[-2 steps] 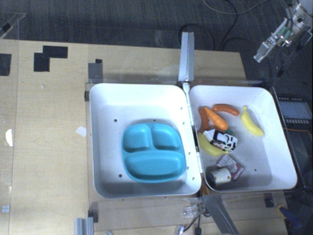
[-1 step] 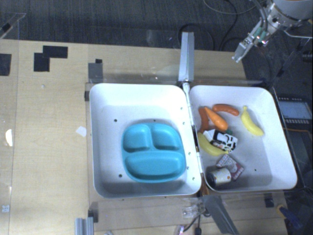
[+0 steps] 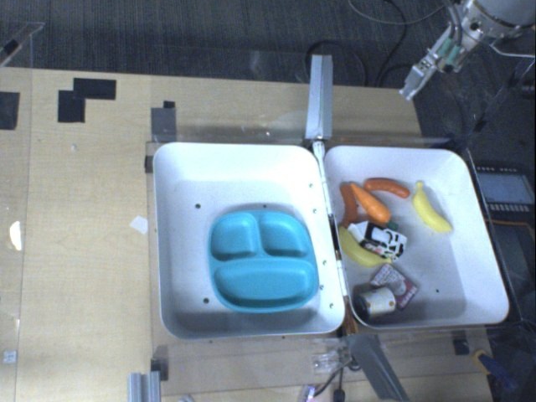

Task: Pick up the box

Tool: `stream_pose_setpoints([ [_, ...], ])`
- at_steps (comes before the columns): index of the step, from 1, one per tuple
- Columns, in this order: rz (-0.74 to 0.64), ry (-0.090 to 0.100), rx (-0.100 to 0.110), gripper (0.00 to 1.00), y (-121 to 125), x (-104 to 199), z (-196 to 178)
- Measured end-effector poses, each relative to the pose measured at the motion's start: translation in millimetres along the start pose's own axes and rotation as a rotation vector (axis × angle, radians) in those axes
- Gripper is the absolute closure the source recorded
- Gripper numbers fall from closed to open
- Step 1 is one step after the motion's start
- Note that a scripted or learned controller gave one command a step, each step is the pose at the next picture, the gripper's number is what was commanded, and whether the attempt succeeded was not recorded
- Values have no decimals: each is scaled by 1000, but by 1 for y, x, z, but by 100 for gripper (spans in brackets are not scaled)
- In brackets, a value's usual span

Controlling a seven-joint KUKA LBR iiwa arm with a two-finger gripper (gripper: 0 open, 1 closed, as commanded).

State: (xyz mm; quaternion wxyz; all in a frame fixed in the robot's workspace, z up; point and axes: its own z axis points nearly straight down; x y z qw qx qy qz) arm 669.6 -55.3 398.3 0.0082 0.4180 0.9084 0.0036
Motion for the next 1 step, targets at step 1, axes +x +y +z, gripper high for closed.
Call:
stream_pose_setpoints([
  [1,55,7,7,100,37,54,0],
])
